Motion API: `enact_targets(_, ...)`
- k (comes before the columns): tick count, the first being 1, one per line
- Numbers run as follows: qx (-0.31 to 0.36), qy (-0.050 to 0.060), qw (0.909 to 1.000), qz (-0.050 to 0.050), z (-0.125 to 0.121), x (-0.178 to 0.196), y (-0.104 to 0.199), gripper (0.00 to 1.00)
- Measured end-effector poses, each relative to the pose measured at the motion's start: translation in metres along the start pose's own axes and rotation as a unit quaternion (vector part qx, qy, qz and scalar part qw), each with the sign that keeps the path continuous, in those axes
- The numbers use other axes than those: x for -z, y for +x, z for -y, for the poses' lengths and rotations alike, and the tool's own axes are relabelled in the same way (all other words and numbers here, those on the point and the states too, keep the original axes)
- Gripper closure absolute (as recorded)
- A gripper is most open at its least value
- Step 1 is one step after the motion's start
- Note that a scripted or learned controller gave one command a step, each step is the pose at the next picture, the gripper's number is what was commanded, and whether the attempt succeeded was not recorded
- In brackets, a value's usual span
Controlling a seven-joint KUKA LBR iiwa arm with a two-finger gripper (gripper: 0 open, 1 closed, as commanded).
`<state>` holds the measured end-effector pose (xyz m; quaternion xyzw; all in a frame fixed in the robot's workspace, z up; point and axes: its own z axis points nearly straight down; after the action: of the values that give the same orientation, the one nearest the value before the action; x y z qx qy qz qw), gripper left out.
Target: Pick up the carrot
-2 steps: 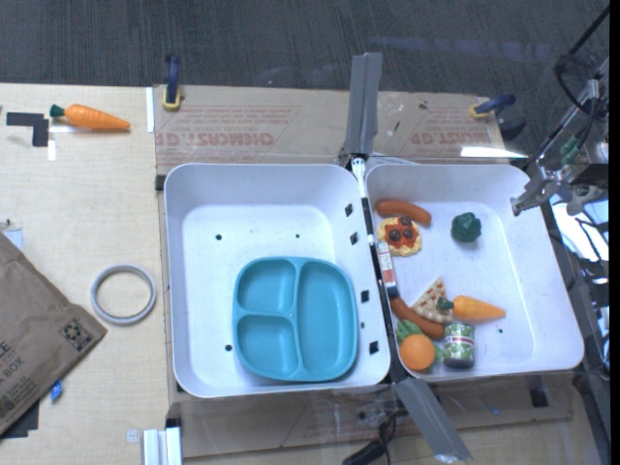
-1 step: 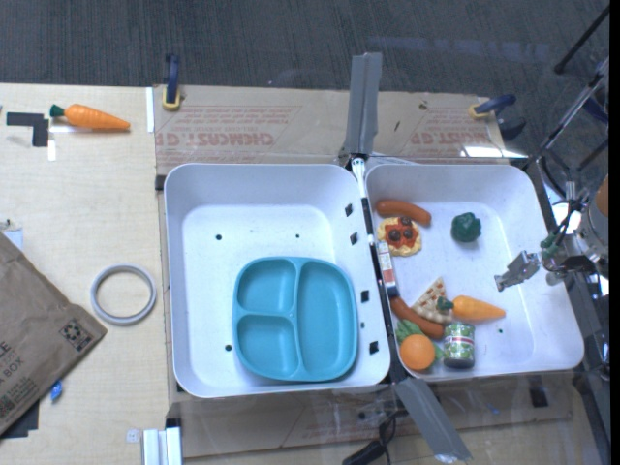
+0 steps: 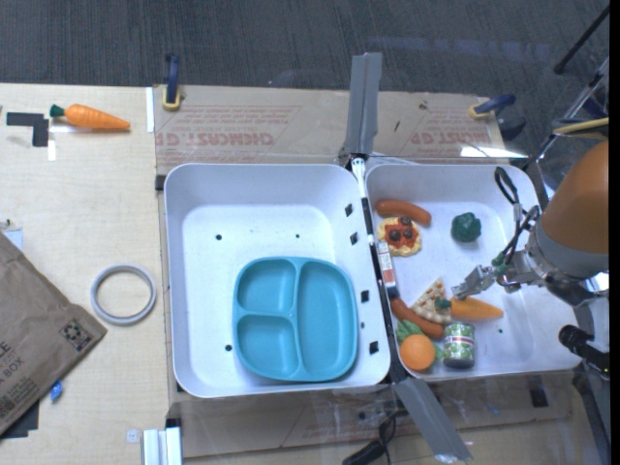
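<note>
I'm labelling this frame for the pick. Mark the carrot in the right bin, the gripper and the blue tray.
carrot [image 3: 476,309], camera view, middle of its orange body
gripper [image 3: 475,282], camera view, midway between its fingertips
blue tray [image 3: 254,287], camera view, floor of its upper left compartment

The counter [image 3: 87,197] is pale wood on the left of the frame and covered with brown cardboard [image 3: 262,124] along the top centre. Two white bins sit on it side by side: the left bin [image 3: 194,260] at centre, the right bin [image 3: 523,342] beside it. On the bare wood lie an orange carrot [image 3: 92,117] at upper left, a tape ring [image 3: 123,293] at mid-left, and a cardboard box [image 3: 34,342] at lower left.
</note>
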<state>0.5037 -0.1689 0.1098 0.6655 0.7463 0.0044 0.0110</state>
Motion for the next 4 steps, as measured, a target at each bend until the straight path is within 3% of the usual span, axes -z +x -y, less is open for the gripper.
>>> enact_targets(1, -0.031, -0.007, 0.9995, 0.004, 0.014, -0.004, 0.02, 0.0)
enact_targets(4, -0.079, -0.005, 0.9968, 0.002, 0.013, -0.004, 0.043, 0.0)
